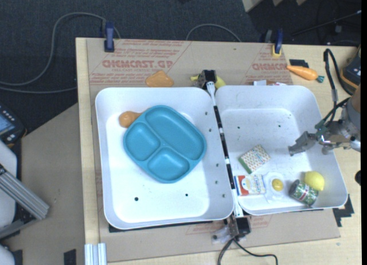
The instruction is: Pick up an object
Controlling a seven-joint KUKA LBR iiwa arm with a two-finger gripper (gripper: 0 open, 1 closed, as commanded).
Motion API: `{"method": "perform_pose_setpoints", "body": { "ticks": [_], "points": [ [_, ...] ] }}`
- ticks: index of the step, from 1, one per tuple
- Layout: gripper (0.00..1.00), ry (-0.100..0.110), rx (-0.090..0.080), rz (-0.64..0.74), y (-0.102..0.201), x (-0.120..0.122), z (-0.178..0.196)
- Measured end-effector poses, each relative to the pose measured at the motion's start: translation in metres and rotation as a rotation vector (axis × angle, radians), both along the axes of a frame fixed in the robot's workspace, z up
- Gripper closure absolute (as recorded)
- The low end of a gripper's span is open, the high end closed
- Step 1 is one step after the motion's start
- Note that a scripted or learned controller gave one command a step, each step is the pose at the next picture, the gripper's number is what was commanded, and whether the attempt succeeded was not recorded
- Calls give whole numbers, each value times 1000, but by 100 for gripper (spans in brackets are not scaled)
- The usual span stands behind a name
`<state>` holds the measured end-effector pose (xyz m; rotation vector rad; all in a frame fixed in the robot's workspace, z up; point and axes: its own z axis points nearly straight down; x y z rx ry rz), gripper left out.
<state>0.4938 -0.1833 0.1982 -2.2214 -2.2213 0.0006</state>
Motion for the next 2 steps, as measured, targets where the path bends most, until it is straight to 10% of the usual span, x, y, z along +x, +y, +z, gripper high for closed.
{"method": "perform_pose_setpoints", "body": {
  "ticks": [1, 2],
  "points": [
    [0, -2, 0, 6, 4, 105, -100],
    [0, 7, 1, -9, -44, 0, -81]
  ]
}}
